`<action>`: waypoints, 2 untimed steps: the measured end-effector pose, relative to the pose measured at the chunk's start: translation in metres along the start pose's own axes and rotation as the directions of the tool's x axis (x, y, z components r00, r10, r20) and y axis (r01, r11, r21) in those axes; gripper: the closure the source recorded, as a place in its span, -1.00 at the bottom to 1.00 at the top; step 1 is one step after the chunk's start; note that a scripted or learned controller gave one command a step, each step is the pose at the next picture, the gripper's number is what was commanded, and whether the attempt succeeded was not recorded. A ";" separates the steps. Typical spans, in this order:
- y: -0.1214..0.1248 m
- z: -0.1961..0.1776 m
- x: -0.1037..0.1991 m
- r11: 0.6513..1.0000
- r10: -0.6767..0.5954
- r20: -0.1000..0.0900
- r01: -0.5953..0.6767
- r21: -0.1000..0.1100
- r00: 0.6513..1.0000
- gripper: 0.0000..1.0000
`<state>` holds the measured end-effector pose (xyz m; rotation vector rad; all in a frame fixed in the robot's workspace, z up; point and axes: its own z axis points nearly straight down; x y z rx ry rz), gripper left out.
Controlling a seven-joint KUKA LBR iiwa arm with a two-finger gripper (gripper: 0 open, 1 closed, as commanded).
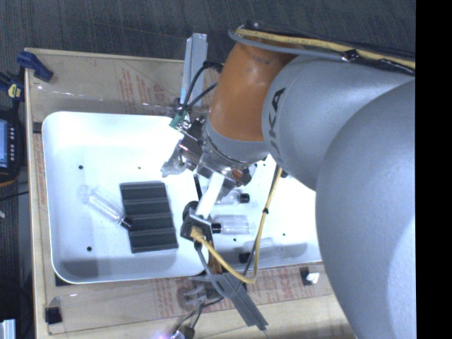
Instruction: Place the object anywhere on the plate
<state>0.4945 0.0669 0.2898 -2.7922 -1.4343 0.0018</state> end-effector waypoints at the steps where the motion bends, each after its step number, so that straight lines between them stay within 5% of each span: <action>1: -0.046 0.139 0.030 0.999 -0.034 0.006 0.034 0.003 0.999 -1.00; 2: -0.009 0.027 -0.018 0.994 -0.108 0.001 0.108 -0.001 0.994 -1.00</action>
